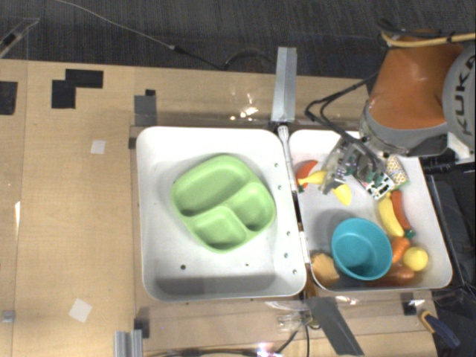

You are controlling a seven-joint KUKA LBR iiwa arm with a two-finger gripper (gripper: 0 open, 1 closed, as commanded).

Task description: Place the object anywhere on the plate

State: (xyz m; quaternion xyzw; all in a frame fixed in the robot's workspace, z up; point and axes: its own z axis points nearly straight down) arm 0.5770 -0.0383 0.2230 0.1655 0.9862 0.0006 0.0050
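A green divided plate (222,199) lies in the left white bin (160,266). My gripper (336,178) hangs over the back of the right bin (439,262), just right of the wall between the bins. A small yellow piece (343,194) shows right below the gripper's tip; whether it is gripped is unclear. A red and yellow toy (308,173) lies just left of the gripper, against the bin's left wall.
A blue bowl (361,248) stands at the front of the right bin. Around it lie a banana (388,216), a red sausage shape (401,208), a yellow lemon (415,259) and a tan lump (324,268). A metal post (283,88) rises behind the bins.
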